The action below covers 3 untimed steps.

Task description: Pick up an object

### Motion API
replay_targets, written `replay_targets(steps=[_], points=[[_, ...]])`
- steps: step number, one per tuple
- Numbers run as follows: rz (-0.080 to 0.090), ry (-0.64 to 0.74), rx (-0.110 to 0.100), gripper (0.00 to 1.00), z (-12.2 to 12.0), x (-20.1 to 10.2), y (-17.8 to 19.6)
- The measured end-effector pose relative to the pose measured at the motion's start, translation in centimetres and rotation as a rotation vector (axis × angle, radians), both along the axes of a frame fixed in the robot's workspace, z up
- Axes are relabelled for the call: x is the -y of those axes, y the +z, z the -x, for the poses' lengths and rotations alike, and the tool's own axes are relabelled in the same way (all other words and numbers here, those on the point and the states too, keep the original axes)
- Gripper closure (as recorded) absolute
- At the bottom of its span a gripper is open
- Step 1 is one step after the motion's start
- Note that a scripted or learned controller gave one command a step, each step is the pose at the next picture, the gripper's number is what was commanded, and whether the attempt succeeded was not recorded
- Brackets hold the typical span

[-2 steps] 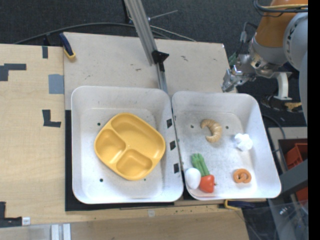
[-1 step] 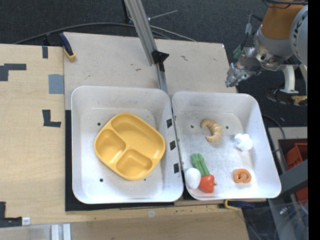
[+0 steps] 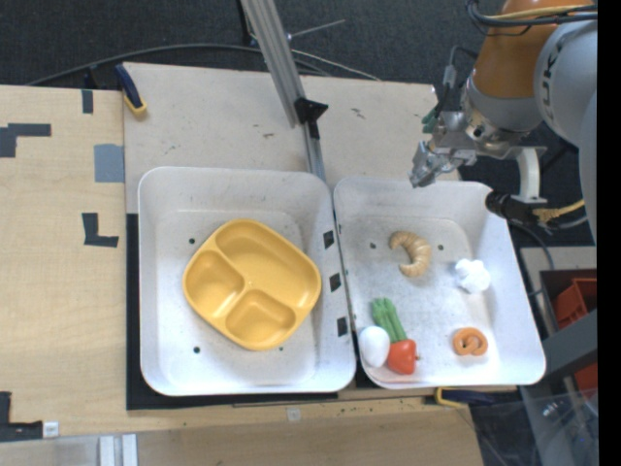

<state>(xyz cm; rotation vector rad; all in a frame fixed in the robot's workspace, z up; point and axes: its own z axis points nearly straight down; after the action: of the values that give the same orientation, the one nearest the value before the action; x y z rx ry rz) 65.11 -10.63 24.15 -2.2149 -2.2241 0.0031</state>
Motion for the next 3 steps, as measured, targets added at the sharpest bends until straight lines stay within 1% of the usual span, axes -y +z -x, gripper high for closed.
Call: replay_targets(steps=[1, 2, 3], points=[[-0.001, 0.002, 0.000, 1.00, 1.8, -5.4, -0.7], [-0.001, 0.002, 0.000, 1.00, 4.8, -9.8, 0.1], [0.000, 0.001, -0.002, 1.00, 7.2, -14.4, -1.5]])
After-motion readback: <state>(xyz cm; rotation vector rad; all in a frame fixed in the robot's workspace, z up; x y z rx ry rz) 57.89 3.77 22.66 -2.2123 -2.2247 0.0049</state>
